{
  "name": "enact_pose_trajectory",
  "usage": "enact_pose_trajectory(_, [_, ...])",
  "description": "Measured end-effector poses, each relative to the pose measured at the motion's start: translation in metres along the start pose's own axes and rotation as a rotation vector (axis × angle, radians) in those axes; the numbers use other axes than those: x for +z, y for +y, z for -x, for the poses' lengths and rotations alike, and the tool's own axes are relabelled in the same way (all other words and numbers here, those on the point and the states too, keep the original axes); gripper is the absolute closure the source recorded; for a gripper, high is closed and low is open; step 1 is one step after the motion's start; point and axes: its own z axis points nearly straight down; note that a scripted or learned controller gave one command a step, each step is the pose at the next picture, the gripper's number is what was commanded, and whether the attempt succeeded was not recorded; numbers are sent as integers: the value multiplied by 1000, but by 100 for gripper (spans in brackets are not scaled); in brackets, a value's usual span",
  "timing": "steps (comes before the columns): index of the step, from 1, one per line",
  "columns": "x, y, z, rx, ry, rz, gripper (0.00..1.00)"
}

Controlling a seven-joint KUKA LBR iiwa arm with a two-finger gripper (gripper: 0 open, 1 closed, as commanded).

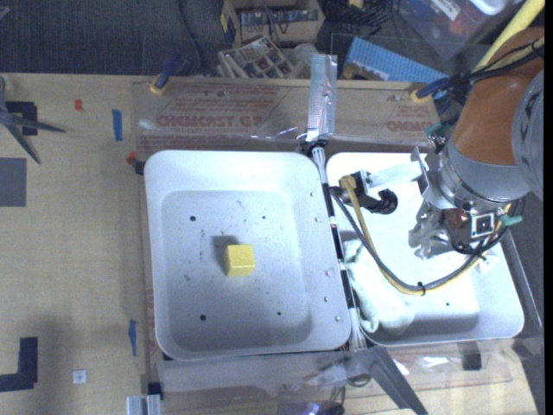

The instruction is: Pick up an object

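Over right bin (pixel 505 318): claw (pixel 429 239) hangs, can't tell grip state, nothing seen in it. Yellow block (pixel 240 259) sits mid left bin (pixel 173 180), well apart. Risks: yellow cable (pixel 380 262) loops under arm, could snag on crossing; off-centre descent cld nudge block w/o catching it

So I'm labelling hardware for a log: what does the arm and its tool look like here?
The arm is grey with a broad orange band above the wrist. The tool is a metallic grey block with small dark parts. A yellow and black cable loops from it.
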Motion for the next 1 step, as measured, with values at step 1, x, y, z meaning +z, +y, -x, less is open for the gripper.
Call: enact_pose_trajectory(1, [-9, 1, 0, 3, 0, 1, 100])
